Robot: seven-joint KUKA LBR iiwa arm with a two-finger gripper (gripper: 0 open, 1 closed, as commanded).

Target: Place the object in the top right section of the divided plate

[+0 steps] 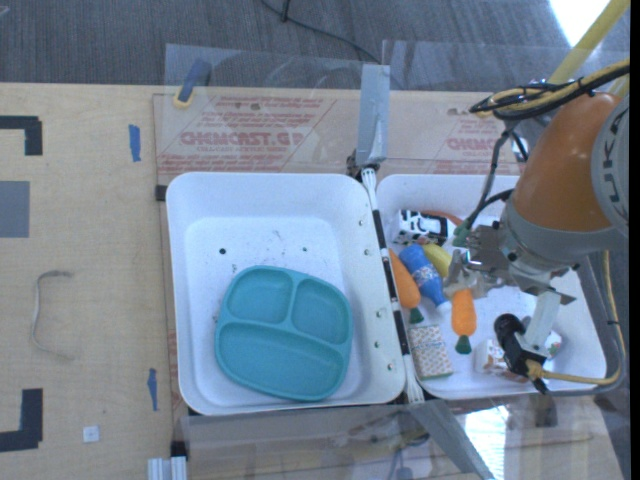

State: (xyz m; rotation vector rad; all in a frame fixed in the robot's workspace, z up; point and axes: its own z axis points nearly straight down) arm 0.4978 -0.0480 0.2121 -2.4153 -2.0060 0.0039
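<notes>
A teal divided plate (285, 333) lies in the left white bin (190, 208); all three of its sections hold nothing. My gripper (468, 268) hangs over the right bin (590, 353), low above a cluster of toys. Just under and in front of it lies a small orange carrot with a green tip (463, 315). Left of the gripper are a blue piece (424, 276), a yellow piece (437, 256) and a longer orange carrot (404, 278). The grey and orange wrist covers the fingers from above.
A speckled beige block (430, 351) sits at the right bin's front left. A black-and-white object (420, 225) lies at its back. The raised wall between the bins (378, 268) stands between the toys and the plate.
</notes>
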